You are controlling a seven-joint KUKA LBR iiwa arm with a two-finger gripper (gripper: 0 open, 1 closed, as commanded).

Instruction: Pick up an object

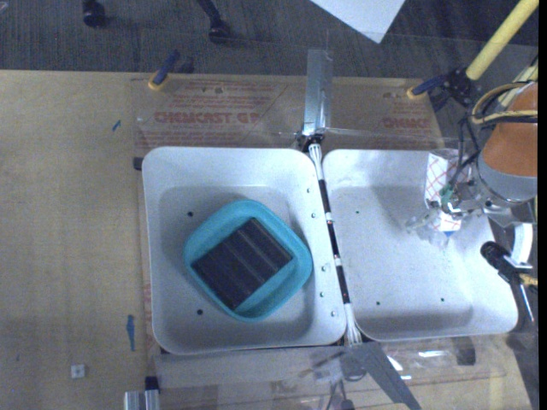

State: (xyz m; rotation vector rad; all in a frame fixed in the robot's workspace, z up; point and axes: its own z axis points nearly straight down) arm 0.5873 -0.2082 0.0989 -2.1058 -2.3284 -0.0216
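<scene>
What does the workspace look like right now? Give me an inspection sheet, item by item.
Surface: wooden bench bearing two shallow white bins side by side, the left bin and the right bin.
Job's things: a teal square dish with a dark ribbed insert lies tilted in the left bin; a small clear, white and green piece lies near the right bin's far right side.
Clutter: nothing seen inside the bins beyond these.
Claw: claw sits low over the right bin at the small piece; finger state too blurred to tell.
Cables: dark cables loop beside the arm's orange band.
Surroundings: yellow-handled clamp on the bench's far edge, chair base on the floor beyond.
</scene>
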